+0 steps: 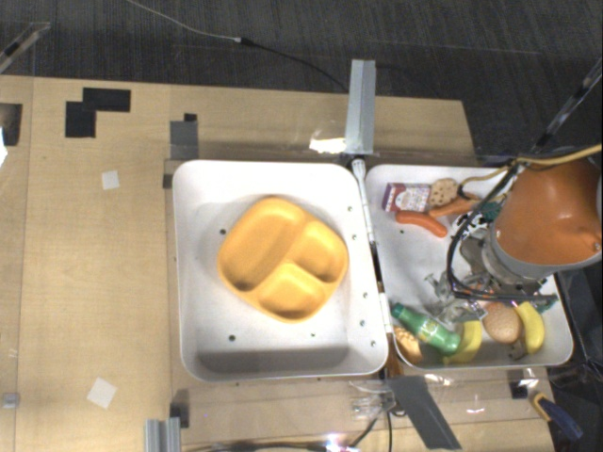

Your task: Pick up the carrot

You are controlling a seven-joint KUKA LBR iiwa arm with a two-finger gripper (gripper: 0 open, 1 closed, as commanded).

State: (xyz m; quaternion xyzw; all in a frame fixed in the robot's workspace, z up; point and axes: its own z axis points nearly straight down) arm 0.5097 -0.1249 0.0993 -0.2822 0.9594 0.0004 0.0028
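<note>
The carrot (421, 222) is a short orange-red stick lying flat near the far left of the right bin (405, 271), just under a small snack box. A second orange piece (460, 206) lies slantwise beside its right end. My arm, with its orange band (551, 217), hangs over the right half of this bin. The gripper (447, 292) points down and left from under the wrist, over the bin's middle. It is a hand's width nearer than the carrot and apart from it. Nothing shows between the gripper and the carrot.
Along the right bin's near wall lie a green bottle (429, 328), a yellow fruit (469, 337), a brown roll (501, 325) and a banana (533, 327). A snack box (407, 197) and a cookie (443, 192) sit at the far wall. The left bin (198, 281) holds a yellow divided plate (283, 257).
</note>
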